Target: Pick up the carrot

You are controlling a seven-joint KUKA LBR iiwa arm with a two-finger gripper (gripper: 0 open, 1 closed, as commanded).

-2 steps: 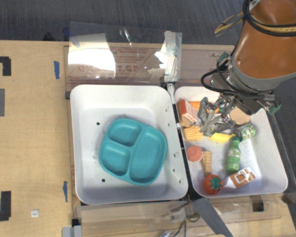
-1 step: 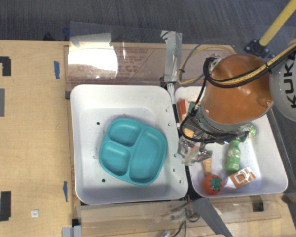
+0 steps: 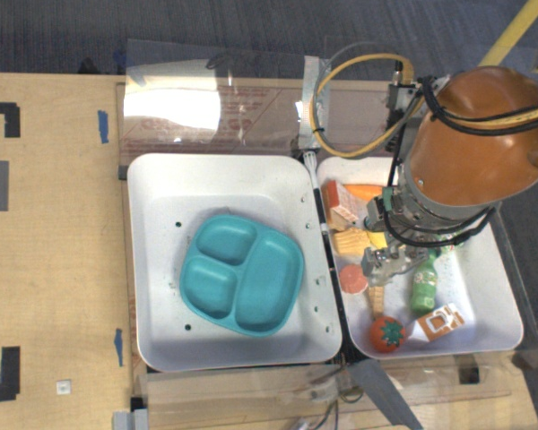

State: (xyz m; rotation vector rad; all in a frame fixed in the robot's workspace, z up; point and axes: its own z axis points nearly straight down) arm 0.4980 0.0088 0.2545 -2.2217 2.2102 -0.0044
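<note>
Two white bins sit side by side on the table (image 3: pixel 45 240). The left bin (image 3: pixel 152 186) takes up the middle of the frame and has a teal plate (image 3: pixel 242 274) in it, with three sections. The right bin (image 3: pixel 489 307) is at the lower right of the frame and has toy food in it. The big grey arm with its orange band (image 3: pixel 480 137) comes in from the upper right and hangs over the right bin. The gripper (image 3: pixel 383 262) points down into that bin, near its middle, and I cannot tell how it is set. The carrot (image 3: pixel 377 298) is a small orange stick just below the gripper, close to it; I cannot tell if they touch. A red tomato with a green top (image 3: pixel 386 333) lies just below the carrot, near the bottom edge of the bin. A pink round piece (image 3: pixel 353 279) is just left of the carrot. A green bottle (image 3: pixel 423 291) is to its right, and a small orange and white box (image 3: pixel 440 322) lies below the bottle. Yellow and orange pieces (image 3: pixel 354 213) sit higher up in the bin, left of the arm
</note>
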